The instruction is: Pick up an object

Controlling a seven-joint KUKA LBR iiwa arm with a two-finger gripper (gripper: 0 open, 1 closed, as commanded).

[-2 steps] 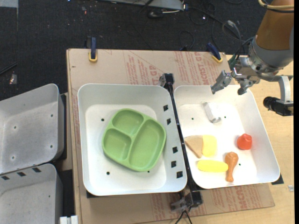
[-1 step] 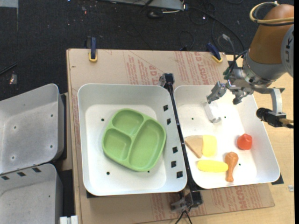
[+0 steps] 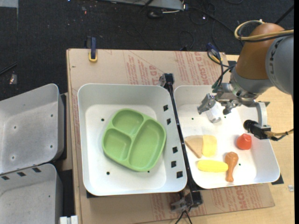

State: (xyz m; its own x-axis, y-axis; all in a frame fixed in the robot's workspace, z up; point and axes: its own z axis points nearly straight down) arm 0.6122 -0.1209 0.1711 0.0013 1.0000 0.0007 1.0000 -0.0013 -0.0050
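The pincer hangs over the upper middle of the right bin, in the right half of the frame. Whether it is wide or narrow I cannot tell from this angle, and nothing can be confirmed as held.

5 small toy foods lie along the lower part of that bin:
- A tan wedge touches a pale yellow block, and both are just below the pincer.
- A yellow oblong piece lies beneath them.
- An orange drumstick lies to its right.
- A red rounded piece sits apart toward the right wall.

All 5 look like light, stiff, smooth moulded plastic, so they are likely to skid or pop out of a poor squeeze, but not to break. The drumstick's narrow shaft or the short width of the oblong piece look like the surest places to close on. The wedge lies flat and offers little height. The red piece is free on all sides but round.

The left bin holds a green divided plate, which is broad and shallow and could only be grasped at its rim.

A pale rounded shape sits directly under the pincer. I cannot tell whether it belongs to the robot or is a loose object. The wrist covers part of the right bin's upper right corner. The tabletop shows bare above both bins.
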